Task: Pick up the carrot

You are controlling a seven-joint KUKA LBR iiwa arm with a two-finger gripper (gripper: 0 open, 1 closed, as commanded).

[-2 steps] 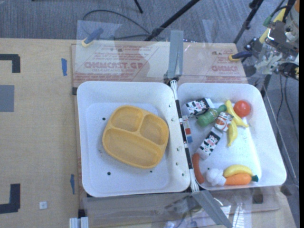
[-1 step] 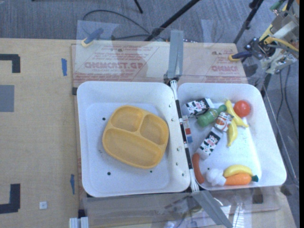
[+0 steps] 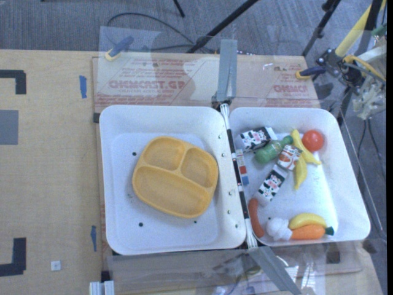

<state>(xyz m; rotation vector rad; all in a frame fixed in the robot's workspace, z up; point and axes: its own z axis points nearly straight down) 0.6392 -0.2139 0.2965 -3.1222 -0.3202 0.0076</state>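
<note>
Carrot (image 3: 309, 232) under a banana (image 3: 307, 219) at right bin's (image 3: 353, 183) near edge.

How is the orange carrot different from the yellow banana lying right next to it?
The orange toy carrot is orange with a dark green tip; the small yellow toy banana is plain yellow. The carrot looks straighter, the banana curves. The carrot lies nearer the right white bin's front wall, the banana just behind it. Both lie flat, side by side.

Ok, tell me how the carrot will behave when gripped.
The carrot looks like smooth moulded plastic, so probably stiff, light and somewhat slippery. Its rounded, tapered body may roll or squirt sideways. A banana lies against it and may get nudged.
</note>
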